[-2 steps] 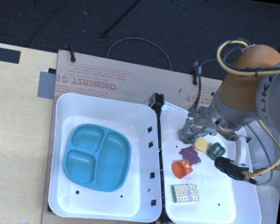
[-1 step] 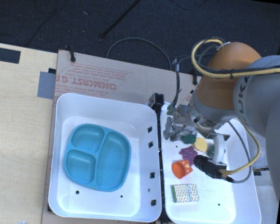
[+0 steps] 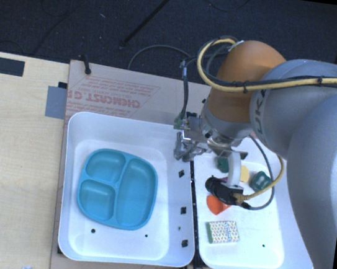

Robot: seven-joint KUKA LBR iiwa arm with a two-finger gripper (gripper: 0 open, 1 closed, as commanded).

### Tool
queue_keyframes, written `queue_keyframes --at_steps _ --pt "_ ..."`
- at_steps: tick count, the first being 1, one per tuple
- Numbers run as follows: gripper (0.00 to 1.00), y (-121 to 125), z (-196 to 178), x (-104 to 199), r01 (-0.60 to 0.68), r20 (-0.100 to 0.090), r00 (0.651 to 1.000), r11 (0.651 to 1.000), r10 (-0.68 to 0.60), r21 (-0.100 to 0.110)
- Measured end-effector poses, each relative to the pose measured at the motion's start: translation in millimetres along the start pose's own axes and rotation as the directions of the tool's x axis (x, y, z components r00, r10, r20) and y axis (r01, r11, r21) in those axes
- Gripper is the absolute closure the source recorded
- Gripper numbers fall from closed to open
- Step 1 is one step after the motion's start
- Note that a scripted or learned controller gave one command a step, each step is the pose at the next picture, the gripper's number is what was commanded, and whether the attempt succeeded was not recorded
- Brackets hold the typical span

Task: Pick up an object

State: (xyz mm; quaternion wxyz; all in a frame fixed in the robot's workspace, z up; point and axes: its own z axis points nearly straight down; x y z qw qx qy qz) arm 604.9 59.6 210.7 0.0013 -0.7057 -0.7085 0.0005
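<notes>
Saw hand (image 3: 185,144) near upper-right corner of blue 3-compartment plastic plate (image 3: 116,189); open or clenched, couldn't tell. Spotted green-patterned square pad (image 3: 223,231) well right of plate.

Grey arm (image 3: 308,120) covers most of a small dark green object (image 3: 222,164) and a yellow scrap (image 3: 245,173), can't identify either.

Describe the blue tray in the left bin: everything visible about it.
The blue tray is light blue, glossy, plastic-looking, with rounded corners and three compartments: two smaller at the view's left, one long at the right. It lies flat, face up, slightly turned, on the floor of the left bin, nothing else touching it.
</notes>
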Motion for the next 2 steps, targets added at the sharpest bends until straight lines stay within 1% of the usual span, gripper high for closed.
queue_keyframes --at_steps 1,2 --pt "1.0 4.5 -17.6 45.8 0.0 -0.001 1.0 1.0 0.0 -0.001" --pt "0.0 3.9 -16.7 44.3 -0.001 0.002 1.0 1.0 0.001 0.001"
